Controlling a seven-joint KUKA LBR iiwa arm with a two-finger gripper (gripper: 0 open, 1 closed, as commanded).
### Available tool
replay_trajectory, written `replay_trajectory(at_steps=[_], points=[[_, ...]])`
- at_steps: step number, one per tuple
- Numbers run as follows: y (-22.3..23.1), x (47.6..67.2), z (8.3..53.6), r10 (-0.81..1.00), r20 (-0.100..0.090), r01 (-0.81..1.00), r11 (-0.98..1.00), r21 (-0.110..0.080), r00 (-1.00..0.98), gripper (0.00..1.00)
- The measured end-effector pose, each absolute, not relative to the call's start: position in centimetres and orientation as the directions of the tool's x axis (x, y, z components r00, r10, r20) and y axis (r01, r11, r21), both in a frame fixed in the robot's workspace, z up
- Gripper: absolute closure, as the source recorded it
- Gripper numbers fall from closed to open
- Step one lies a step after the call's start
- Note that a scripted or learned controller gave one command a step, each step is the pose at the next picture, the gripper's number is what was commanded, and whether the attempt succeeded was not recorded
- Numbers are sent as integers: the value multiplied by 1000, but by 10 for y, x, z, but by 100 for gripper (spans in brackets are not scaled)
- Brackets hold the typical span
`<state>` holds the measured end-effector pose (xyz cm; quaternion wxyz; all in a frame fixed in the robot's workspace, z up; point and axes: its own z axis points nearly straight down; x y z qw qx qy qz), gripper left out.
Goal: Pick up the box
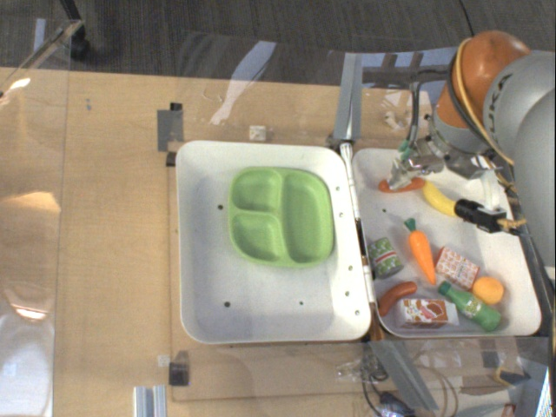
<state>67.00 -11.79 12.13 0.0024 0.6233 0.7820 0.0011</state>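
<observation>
I can't read any text; the printing on the red-and-white carton box (426, 312) is too blurred.

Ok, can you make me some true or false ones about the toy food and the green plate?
1. The green plate lies in the left bin. True.
2. The carrot sits on the green plate. False: it lies in the right bin.
3. The gripper is over the far end of the right bin. True.
4. The banana lies in the left bin. False: it lies in the right bin, near the gripper.
5. The box lies at the right bin's near edge. True.
</observation>
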Motion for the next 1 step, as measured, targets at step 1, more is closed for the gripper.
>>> replay_trajectory(at_steps=[1], points=[[-104, 679, 110, 951, -20, 950, 310, 29, -310, 0]])
